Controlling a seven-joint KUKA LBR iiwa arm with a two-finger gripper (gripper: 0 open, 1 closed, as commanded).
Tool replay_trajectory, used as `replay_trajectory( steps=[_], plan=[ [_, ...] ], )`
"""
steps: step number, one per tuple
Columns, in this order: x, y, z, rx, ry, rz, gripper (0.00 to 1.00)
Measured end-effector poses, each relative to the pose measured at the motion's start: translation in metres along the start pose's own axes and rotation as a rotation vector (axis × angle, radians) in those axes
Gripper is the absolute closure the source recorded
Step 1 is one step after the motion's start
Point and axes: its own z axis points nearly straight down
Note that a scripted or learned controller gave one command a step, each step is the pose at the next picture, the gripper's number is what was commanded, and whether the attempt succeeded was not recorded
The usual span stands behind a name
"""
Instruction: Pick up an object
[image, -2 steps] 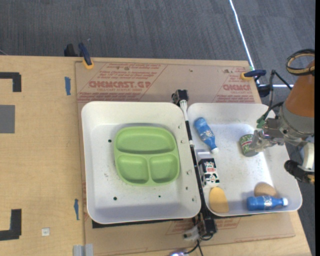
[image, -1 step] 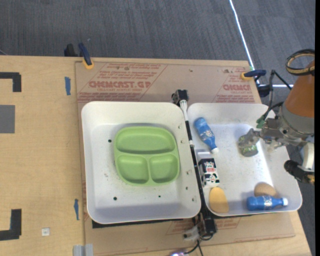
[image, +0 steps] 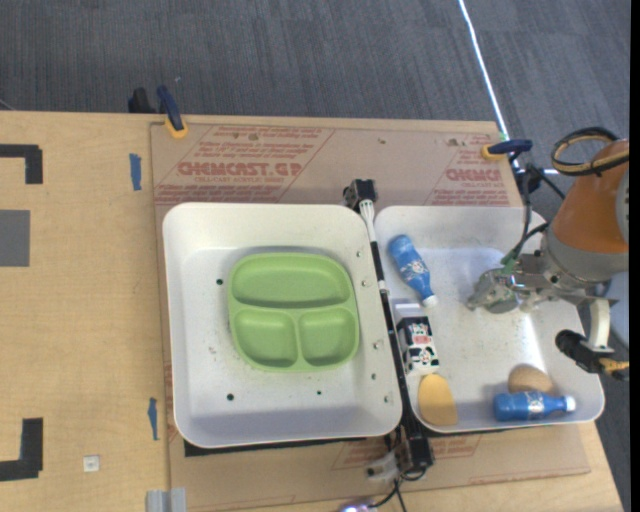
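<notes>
2 white bins sit side by side at the centre of the frame; the left bin (image: 190, 330) carries a green divided tray (image: 293, 310), and the right bin (image: 470, 240) holds everything that could be picked. A blue bottle (image: 410, 266) lies at a slant in its upper left, a small printed box (image: 418, 343) lies below that against the dividing wall, a yellow-tan rounded piece (image: 436, 399) sits at the lower left, and at the lower right a tan rounded lump (image: 529, 379) rests just above a second blue bottle (image: 531, 405).

The gripper (image: 497, 291) hangs over bare bin floor in the middle of the right bin, well apart from all 5 objects, with nothing between its fingers; how wide they stand cannot be told from this slanted view.

To do the step well, I would judge that the arm should choose 1 isolated target, and the slanted bottle at upper left looks best, since it has bare floor around it. Centre over its body, turn the fingers across its narrow width, then descend.

The arm enters from the right edge, its orange band (image: 590, 215) high at right and the grey wrist angled down and left toward the bin floor.
</notes>
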Motion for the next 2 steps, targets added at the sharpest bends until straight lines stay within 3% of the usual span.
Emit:
replay_trajectory(
  steps=[1, 2],
  plan=[
    [0.000, 0.001, -0.011, -0.004, -0.001, 0.001, 1.00],
    [0.039, -0.014, -0.131, 0.000, -0.001, 0.096, 1.00]
  ],
)
